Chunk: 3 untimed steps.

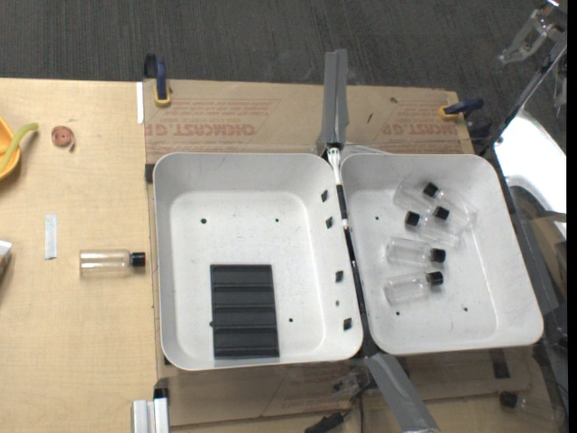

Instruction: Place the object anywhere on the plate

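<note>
Left bin (180, 206): near floor is being taken up by a black ribbed plate (243, 310), far half being left open | Right bin (505, 242): middle is being crowded by five clear vials (424, 233), near strip being left free | Tabletop (81, 350): one vial (110, 261) is lying beside the left bin.

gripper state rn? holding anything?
Pincer: at the view's top right, away from both bins; open or shut cannot be told. No bottle seen in it; the clear bottles lie in the right bin.
</note>
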Each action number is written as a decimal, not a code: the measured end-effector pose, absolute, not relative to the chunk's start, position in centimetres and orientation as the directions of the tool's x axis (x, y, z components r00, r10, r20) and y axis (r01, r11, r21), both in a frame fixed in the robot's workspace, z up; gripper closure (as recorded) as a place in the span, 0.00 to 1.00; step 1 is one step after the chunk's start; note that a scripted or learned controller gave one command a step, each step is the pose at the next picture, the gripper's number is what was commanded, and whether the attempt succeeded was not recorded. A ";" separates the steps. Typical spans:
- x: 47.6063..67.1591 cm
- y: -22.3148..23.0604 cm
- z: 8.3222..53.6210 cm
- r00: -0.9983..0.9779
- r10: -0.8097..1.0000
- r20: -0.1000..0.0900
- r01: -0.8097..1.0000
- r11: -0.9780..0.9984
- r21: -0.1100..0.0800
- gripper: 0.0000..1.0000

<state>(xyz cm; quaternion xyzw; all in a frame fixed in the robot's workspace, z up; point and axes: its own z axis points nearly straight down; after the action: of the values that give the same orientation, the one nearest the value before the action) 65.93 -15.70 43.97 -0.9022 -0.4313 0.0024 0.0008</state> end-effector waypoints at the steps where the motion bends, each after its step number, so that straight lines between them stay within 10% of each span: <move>1: 64.7 -21.4 44.0 0.777 0.630 -0.003 0.630 -0.777 -0.002 0.00; 2: 65.1 -15.4 43.9 0.868 0.496 -0.005 0.496 -0.868 -0.003 0.00; 3: 60.9 -22.3 44.0 0.939 0.343 -0.006 0.343 -0.939 -0.003 0.00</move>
<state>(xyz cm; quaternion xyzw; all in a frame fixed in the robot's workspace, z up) 60.89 -22.28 43.96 -0.9847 -0.1744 0.0030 0.0008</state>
